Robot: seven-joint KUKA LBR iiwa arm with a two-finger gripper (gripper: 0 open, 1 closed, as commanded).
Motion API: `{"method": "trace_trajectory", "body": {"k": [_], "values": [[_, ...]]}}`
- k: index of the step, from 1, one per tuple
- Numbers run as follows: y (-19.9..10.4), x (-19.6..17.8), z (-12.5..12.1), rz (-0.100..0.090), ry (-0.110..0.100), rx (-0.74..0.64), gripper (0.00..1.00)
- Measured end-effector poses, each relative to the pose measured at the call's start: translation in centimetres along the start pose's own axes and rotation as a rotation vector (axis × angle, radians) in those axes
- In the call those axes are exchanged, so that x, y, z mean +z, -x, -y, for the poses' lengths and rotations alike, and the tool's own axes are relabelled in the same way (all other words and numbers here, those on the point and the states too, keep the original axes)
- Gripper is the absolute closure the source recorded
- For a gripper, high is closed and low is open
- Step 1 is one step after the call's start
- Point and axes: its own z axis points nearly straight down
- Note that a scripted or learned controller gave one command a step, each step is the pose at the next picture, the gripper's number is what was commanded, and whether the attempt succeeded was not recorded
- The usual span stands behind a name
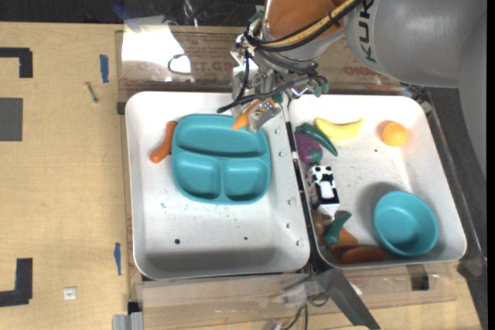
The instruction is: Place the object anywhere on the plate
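A teal divided plate point(220, 160) lies in the left bin point(155, 236). My gripper point(257, 114) hangs over the plate's far right corner, fingers pointing down. A small orange piece point(243, 120) sticks out from between the fingertips, just above the plate's rim, and the gripper is shut on it. A long orange carrot-like piece point(163, 144) lies on the bin floor against the plate's left edge.
The right bin point(441, 166) holds a banana point(340, 127), a purple eggplant point(311, 144), an orange fruit point(394, 134), a black-and-white toy point(323, 185), a teal bowl point(402, 222) and red and green pieces point(348, 243) at its near left corner.
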Motion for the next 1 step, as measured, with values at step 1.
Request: {"method": "trace_trajectory", "body": {"k": [1], "values": [[-0.19, 0.09, 0.31, -0.002, -0.001, 0.005, 0.00]]}}
